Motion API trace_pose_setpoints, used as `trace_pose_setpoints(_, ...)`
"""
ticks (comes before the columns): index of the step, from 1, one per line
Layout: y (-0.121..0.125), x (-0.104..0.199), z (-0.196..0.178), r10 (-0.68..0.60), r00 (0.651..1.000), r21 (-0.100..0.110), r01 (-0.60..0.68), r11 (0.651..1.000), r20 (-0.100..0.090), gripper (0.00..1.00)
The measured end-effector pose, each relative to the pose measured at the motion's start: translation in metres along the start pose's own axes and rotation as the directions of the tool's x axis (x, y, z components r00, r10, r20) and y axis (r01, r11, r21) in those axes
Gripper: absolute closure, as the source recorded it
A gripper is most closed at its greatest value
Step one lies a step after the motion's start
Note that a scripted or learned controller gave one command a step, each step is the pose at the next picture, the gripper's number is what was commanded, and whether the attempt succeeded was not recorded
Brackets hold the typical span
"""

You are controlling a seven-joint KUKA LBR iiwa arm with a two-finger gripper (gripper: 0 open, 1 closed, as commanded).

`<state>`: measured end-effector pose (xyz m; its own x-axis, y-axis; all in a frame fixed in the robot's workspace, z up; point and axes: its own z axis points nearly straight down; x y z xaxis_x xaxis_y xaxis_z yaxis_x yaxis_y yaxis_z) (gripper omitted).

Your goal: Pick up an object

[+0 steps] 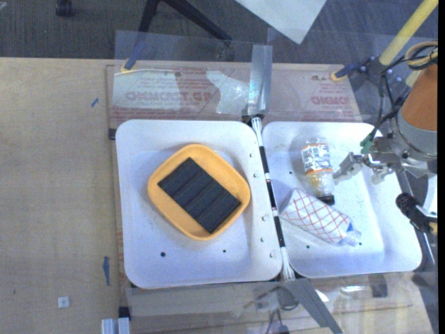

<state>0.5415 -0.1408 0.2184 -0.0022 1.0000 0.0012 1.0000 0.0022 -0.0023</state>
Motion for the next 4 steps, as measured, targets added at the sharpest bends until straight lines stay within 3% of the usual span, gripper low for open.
trace_pose_setpoints(1,0.067,0.048,0.128,-0.186,0.983,-0.007,0.186,0.983,0.003,0.00)
trace_pose_setpoints(2,0.068,0.046,0.118,-0.181,0.984,-0.010,0.181,0.984,0.005,1.00)
trace_pose_setpoints(3,0.094,0.078,0.034,-0.344,0.939,-0.003,0.344,0.939,0.004,1.00)
trace_pose_setpoints(4,0.095,0.077,0.024,-0.343,0.939,-0.007,0.343,0.939,0.006,1.00)
